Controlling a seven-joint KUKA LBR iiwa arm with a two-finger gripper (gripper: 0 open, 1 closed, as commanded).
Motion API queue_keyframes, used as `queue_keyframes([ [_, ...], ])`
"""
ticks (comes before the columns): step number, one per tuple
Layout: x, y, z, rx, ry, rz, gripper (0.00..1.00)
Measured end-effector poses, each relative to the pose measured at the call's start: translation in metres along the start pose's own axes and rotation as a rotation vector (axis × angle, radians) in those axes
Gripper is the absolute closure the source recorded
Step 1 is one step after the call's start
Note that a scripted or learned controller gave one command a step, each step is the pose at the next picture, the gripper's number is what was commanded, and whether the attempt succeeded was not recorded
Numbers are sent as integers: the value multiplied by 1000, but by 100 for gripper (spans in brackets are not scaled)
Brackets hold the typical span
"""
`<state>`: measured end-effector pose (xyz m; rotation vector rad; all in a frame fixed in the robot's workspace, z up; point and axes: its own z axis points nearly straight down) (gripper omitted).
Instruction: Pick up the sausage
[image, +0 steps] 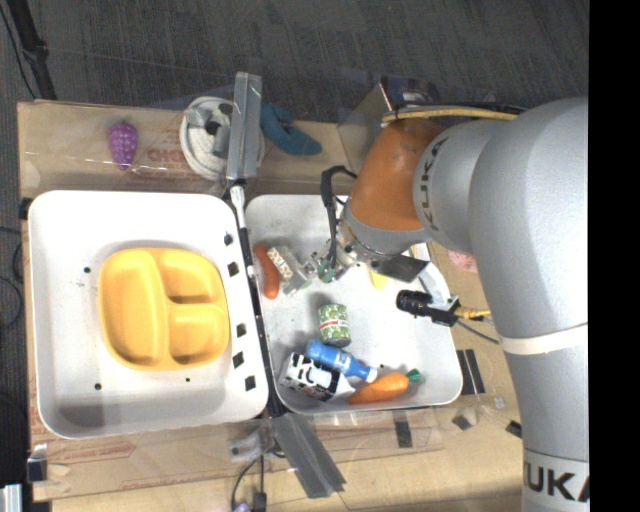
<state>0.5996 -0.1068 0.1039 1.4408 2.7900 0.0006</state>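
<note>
A: So, from the overhead camera, where's the sausage (268, 272)?

B: Along the right bin's (440, 345) left wall. The gripper (322, 268) sits just beside it; whether it's parted, I cannot tell.

A: Handling?

B: Probably light, smooth, rounded. Pinch its middle, across the width.

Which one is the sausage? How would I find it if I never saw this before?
Look in the right white bin, beside the one with the yellow tray. Along its left wall, near the top, lies the sausage: small, reddish-orange, smooth. The carrot lies at the bottom edge and has a green tip.

Bulky grey arm (520, 200), orange band, black "KUKA" lettering.
</note>
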Motion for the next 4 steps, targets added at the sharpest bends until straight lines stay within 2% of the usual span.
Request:
queue_keyframes([
  [1, 9, -1, 8, 0, -2, 39, 100],
  [2, -18, 34, 10, 19, 15, 272, 100],
  [3, 50, 105, -89, 2, 2, 374, 100],
  [4, 54, 18, -88, 4, 3, 205, 100],
])
